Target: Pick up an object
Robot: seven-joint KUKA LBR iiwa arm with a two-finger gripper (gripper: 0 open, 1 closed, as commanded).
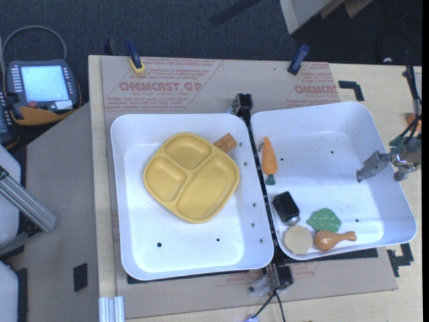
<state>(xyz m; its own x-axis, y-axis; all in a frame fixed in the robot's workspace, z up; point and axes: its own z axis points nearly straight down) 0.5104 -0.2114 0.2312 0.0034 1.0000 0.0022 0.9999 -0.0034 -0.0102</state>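
Note:
My gripper (pixel 380 174) hangs over the right side of the right bin (pixel 322 123), its two fingers spread apart with nothing between them. To its left in that bin lie an orange carrot (pixel 269 155), a black block (pixel 286 206), a green leaf piece (pixel 324 219), a beige round disc (pixel 298 239) and an orange drumstick (pixel 333 239). The nearest of these, the leaf and the drumstick, lie well below and left of the fingers. In the left bin (pixel 127 200) sits a yellow divided plate (pixel 192 177) with a small brown block (pixel 225 142) at its upper right rim.
Both bins rest on a cardboard sheet (pixel 167 82) held by clips. A pendant with a screen (pixel 41 86) lies off the bench at the far left. A bare stretch of the right bin's floor runs between the carrot and the gripper.

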